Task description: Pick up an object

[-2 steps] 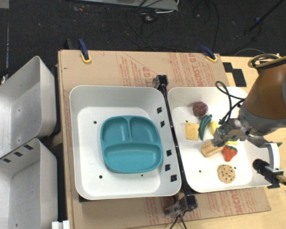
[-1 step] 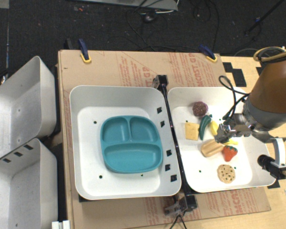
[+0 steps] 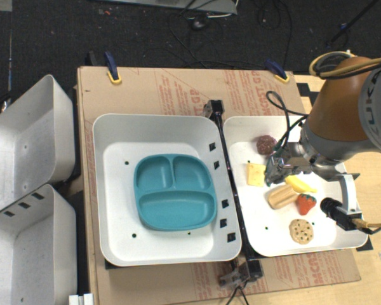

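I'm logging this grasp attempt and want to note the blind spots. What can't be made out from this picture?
- Gripper, camera view: too small and dark against the wrist to tell its state, or whether it touches the yellow cheese block.
- Right bin: its far right part is covered by the arm.
- Yellow banana-like piece: partly tucked under the wrist.
- Arm: cut off by the right edge.
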